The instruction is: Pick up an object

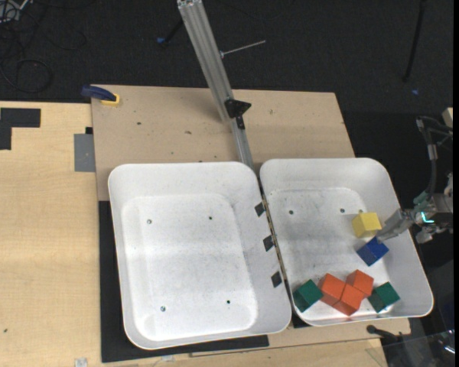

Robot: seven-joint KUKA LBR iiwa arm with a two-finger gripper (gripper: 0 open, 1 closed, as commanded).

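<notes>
Blocks are bunched in the right bin (321,176): yellow block (366,222) sits squarish, no real long axis, blue block (372,251) just below. End effector (410,222) is seen at the bin's right rim beside yellow; grip width can't be told.

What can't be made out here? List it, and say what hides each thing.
- Gripper, camera view: too small and blurred to tell how it is set.
- Arm: cut off by the right edge.
- Orange blocks in the right bin: packed together, so their count and touching faces are unclear.
</notes>
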